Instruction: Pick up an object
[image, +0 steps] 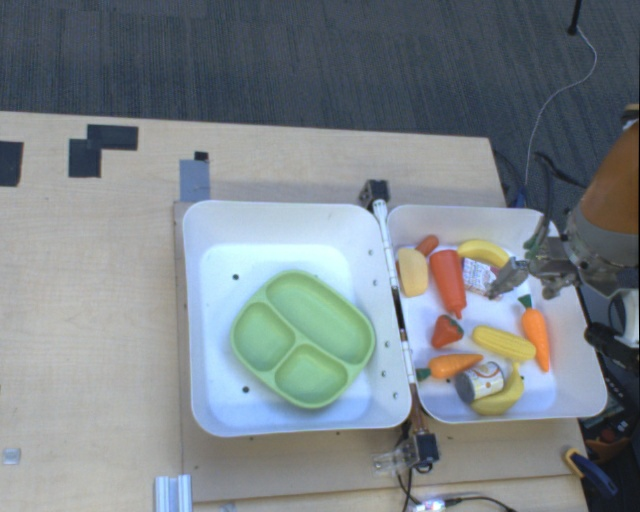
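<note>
Toy food (470, 320) | right bin (590, 400) | jaws (527, 277) spread above, holding nothing

Grey arm (600, 245), orange band (615, 185) above wrist (metal gripper (527, 275))

**A pale wooden bench and what sat on it**

The bench (90, 330) was light wood, its far edge meeting dark carpet. Two shallow white bins lay side by side toward its right edge: the left bin (215, 330) and the right bin (570, 400), their inner rims touching. Black tape patches (100, 148) sat near the far left corner, and a small grey block (195, 180) stood just beyond the left bin's far corner. What looked like a metal bracket (172, 492) lay at the near edge.
</note>
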